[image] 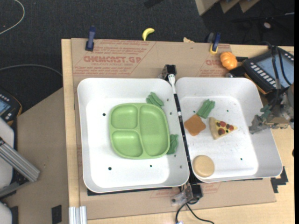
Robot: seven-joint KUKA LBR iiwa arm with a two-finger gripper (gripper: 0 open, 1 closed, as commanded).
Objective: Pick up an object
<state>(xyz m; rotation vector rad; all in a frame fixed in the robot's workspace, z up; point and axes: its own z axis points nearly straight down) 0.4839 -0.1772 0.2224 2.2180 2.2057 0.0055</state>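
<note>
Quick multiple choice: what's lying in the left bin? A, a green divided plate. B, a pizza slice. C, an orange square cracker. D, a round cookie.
A: the green divided plate lies in the left bin, while the pizza slice, round cookie and orange cracker are all in the right bin.

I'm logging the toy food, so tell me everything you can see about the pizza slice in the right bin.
The pizza slice is a small toy wedge that looks like plastic, with a pale yellow cheese top, red round toppings and a tan crust edge at its left. It lies flat on the floor of the right bin, tip pointing right. The orange-brown square piece lies just to its left; whether they touch is unclear.
</note>
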